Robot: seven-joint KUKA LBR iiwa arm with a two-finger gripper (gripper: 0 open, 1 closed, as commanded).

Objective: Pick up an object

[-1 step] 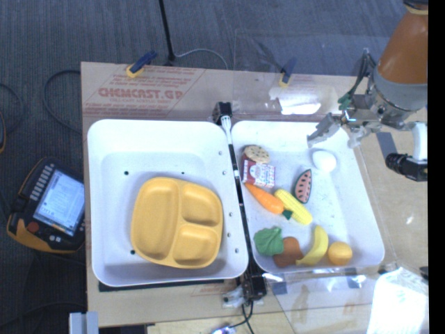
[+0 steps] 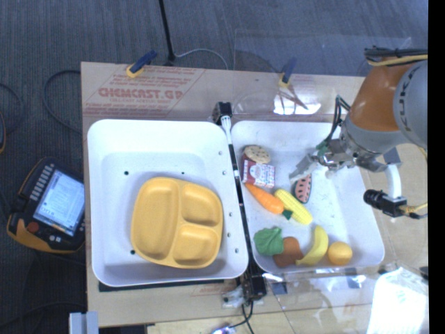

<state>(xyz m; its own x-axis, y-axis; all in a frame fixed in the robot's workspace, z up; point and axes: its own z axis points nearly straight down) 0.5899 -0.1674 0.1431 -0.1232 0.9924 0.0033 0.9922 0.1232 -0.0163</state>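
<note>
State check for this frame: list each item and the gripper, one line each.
gripper: above the right bin, nothing between its fingers
yellow tray: flat in the left bin
carrot: lying by the corn
watermelon slice: lying below the gripper
banana: lying beside the orange

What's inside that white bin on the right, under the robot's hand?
The right bin holds toy food: cookie, carrot, corn, watermelon slice, banana, orange. The hand covers some floor.
</note>
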